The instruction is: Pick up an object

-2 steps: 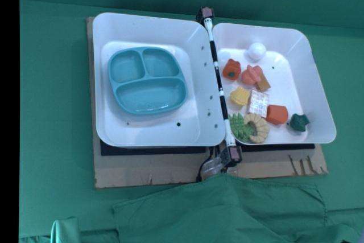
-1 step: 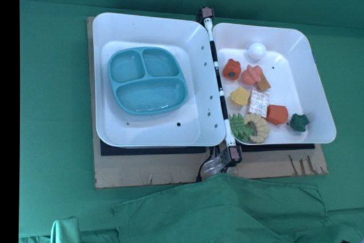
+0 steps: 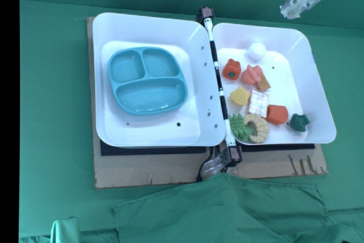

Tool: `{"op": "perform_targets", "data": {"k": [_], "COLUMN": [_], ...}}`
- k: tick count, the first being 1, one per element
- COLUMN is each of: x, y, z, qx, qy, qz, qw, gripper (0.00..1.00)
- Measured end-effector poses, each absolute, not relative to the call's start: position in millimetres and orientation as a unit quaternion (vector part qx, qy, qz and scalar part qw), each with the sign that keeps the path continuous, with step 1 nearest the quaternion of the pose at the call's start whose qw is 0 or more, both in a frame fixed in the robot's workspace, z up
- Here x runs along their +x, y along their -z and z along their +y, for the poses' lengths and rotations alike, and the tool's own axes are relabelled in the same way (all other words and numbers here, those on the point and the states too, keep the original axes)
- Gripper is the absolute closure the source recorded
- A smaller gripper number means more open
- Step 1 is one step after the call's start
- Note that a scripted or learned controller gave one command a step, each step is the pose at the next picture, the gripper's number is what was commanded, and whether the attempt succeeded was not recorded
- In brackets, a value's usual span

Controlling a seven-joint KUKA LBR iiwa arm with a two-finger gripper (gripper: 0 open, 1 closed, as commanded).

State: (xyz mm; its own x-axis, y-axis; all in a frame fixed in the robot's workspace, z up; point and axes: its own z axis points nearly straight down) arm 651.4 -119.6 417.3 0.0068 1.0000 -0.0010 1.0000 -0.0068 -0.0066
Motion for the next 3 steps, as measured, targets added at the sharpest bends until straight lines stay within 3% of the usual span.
{"op": "perform_targets", "data": {"k": [1, 3], "x": [701.8, 700.0], "y": [-421.5, -462.3], "z": [-131.2, -116.1], "qx": [-0.708, -0.709], "qy": [0.0013, 0.003], "qz": [-0.706, -0.705], "qw": [-0.005, -0.008], "gripper": [1.0, 1.0]}}
